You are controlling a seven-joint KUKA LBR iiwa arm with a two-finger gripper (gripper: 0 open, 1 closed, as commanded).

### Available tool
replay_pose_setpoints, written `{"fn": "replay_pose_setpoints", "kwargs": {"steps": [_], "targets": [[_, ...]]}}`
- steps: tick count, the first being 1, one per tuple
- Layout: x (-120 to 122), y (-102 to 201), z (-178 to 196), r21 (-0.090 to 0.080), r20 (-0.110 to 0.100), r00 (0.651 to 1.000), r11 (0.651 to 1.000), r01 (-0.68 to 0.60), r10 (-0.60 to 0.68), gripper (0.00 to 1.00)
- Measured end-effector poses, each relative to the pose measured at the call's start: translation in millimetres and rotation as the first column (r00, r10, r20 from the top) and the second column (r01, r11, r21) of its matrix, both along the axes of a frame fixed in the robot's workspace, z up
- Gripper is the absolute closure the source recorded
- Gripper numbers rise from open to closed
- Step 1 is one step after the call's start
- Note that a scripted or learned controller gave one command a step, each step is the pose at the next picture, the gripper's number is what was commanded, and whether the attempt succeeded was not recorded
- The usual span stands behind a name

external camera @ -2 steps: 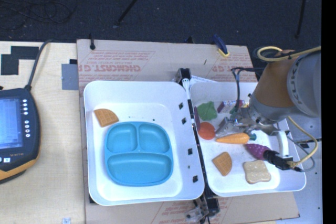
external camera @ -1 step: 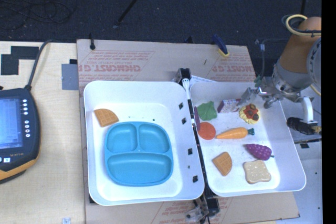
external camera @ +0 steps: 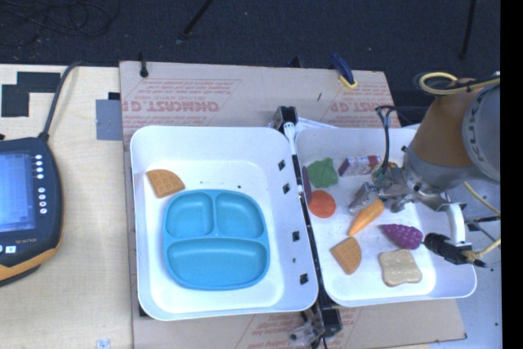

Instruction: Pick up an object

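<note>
Your gripper [external camera: 365, 196] is hanging right over the carrot [external camera: 365, 217] in the right bin [external camera: 458, 287], can't tell its state tbh.

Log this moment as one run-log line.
arm: over right bin | end effector: low beside carrot, grip unclear | left bin: blue plate, waffle piece | pick: not confirmed

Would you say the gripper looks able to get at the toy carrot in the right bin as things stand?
Probably yes. The gripper sits just above the carrot, which lies uncovered on the right bin's floor. The red tomato and purple grapes lie nearby but apart.
</note>
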State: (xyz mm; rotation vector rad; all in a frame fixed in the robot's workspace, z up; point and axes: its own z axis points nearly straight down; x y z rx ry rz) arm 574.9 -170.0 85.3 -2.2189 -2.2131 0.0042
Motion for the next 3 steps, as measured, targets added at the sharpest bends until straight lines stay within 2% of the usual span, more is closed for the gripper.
{"fn": "replay_pose_setpoints", "kwargs": {"steps": [1, 2, 3], "targets": [[2.3, -3.1, 10.5, -0.001, 0.002, 1.000, 1.000, 0.004, -0.004, 1.00], [12.6, 76.8, 0.8, -0.001, 0.003, 1.000, 1.000, -0.008, 0.008, 1.00], [-59.3, 129.3, 106.6, 0.000, 0.006, 1.000, 1.000, -0.007, 0.007, 1.00]]}}
